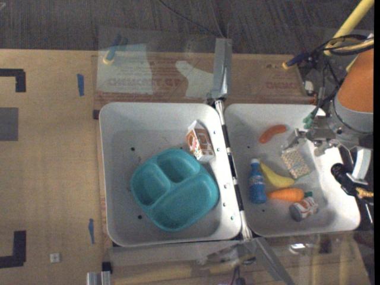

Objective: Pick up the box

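Jaws unreadable: the gripper (304, 138) ends in a tangle of grey metal and cable, so whether it stands wide or narrow I cannot tell. Box (295, 162) lies in the right bin (350, 221), roughly mid-bin toward the far side, just below the gripper tip in the view; contact between the two cannot be made out. It is small and flat, pale tan-grey with a fine speckled or checked print, a four-sided face turned at a slant to the bin walls, and nothing of it sits between the gripper's tips. Touching or nearly touching its near-left corner is a yellow banana (275, 176), lying slantwise. Below that, an orange carrot (285, 195) with a green top, and beside it a red-and-white can (304, 208) on its side. Blue bottle (256, 183) left of the banana, near the bin's left wall. Red-orange sausage (272, 133) toward the far left of the bin. Left bin (113, 159) carries a teal divided plate (174, 189) and a small carton (200, 141), white with orange-brown print, against its right wall. Grey arm with orange band (360, 88) enters from the right.
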`<action>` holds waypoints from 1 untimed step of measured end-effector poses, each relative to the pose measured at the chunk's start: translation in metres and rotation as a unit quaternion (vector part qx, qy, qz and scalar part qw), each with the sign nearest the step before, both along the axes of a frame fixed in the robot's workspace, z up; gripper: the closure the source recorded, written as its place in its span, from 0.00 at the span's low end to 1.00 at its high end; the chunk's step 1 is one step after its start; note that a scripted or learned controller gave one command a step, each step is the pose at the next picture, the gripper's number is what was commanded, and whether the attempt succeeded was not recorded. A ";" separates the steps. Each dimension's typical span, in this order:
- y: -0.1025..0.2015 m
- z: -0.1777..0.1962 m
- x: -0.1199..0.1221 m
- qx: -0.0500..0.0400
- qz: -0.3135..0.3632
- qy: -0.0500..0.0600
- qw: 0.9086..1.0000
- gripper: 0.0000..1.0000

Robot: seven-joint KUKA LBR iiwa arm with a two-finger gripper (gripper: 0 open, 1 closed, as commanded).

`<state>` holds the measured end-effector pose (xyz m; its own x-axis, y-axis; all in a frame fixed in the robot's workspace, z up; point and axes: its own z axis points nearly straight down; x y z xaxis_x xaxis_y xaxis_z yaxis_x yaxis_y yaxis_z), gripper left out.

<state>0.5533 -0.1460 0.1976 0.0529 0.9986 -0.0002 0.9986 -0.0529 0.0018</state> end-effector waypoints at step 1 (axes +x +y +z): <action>-0.039 -0.056 0.012 0.001 -0.028 0.002 1.000 0.00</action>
